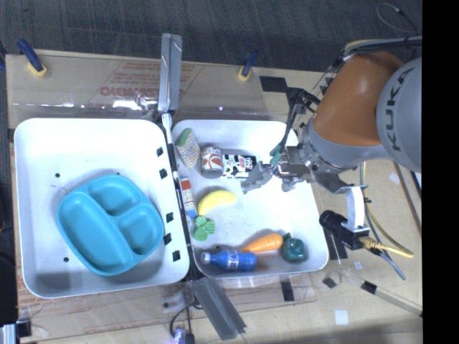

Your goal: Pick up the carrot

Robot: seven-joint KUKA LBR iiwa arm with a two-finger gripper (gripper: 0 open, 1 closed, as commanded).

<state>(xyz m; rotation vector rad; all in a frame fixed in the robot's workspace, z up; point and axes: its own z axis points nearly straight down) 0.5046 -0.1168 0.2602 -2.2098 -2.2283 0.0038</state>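
The carrot (263, 244) is orange and lies on its side near the front wall of the right bin (305, 203), its tip pointing left. A dark green piece (293, 249) touches its right end. My gripper (271, 178) hovers over the middle of the right bin, up and slightly right of the carrot and well apart from it. Its fingers (253, 181) are spread open with nothing between them.
A blue bottle (228, 260) lies just left of the carrot at the front wall. Also in this bin are a yellow lemon (215, 201), a green ridged item (204, 228), a can (211, 160), a black-and-white carton (239, 165) and a packet (188, 147). The left bin (36, 156) holds a blue divided plate (111, 222).
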